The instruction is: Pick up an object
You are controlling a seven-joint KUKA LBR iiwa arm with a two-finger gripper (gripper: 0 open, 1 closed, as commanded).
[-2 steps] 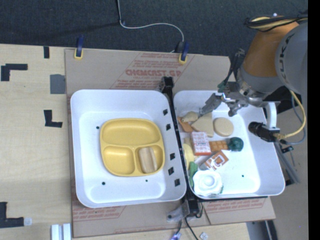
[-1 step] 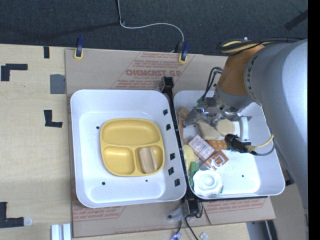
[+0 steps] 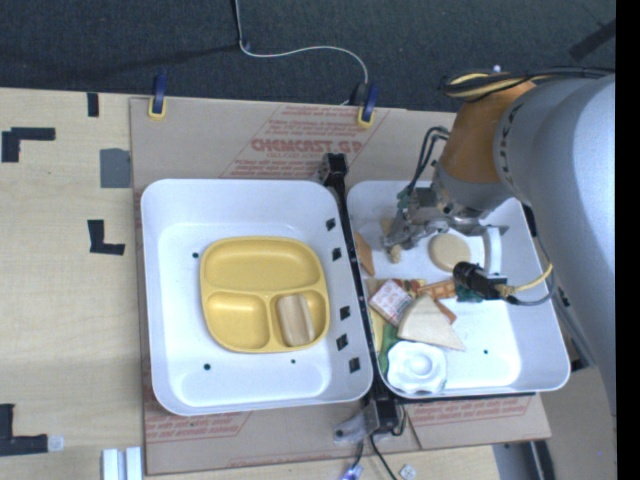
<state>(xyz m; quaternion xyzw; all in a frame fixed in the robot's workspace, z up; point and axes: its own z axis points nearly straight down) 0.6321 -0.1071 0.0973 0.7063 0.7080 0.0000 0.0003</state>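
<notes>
Two bins (image 3: 160, 268); one yellow tray (image 3: 262, 268), one roll (image 3: 294, 319); tool (image 3: 400, 240) grip indiscernible.

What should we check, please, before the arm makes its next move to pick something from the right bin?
1. Gripper is over the right bin: ok.
2. Object seen between its fingers: not ok.
3. Pickable items are close by, such as the round cream disc and the tan wedge: ok.
4. Finger opening: cannot tell.
5. Yellow tray sits apart in the left bin: ok.
</notes>
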